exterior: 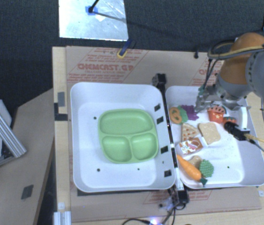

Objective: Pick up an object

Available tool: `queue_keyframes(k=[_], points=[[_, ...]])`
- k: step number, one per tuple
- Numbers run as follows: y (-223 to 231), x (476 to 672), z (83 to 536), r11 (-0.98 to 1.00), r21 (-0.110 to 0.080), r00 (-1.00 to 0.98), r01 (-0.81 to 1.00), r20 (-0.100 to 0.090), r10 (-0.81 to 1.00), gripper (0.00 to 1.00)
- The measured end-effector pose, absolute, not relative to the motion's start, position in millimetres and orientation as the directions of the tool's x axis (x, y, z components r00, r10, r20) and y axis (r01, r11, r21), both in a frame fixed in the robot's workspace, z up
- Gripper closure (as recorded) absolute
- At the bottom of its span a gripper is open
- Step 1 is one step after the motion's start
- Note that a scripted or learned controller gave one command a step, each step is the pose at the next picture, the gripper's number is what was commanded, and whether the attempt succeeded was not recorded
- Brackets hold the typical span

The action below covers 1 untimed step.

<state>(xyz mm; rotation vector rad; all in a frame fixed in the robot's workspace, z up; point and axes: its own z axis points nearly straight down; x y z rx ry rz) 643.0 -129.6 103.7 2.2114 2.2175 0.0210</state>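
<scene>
The right bin (249, 172) is crowded along its left side: carrot (188, 167), bread (209, 132), pizza slice (188, 131) and grapes (189, 112) lie close together, leaving bare floor only toward its lower right. In the left bin (82, 125), the green tray (126, 135) fills the middle, with open margins around it. The arm (251, 64) blocks the right bin's upper corner.

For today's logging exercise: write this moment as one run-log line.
gripper: low in right bin, beside purple grapes | grasp: none visible | green tray: left bin | carrot: untouched
</scene>
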Motion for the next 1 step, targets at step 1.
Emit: queue_keyframes(k=[1], points=[[-131.1,650.0,167.9,0.004,0.008,-0.004,1.0,-0.002,1.0,1.0]])
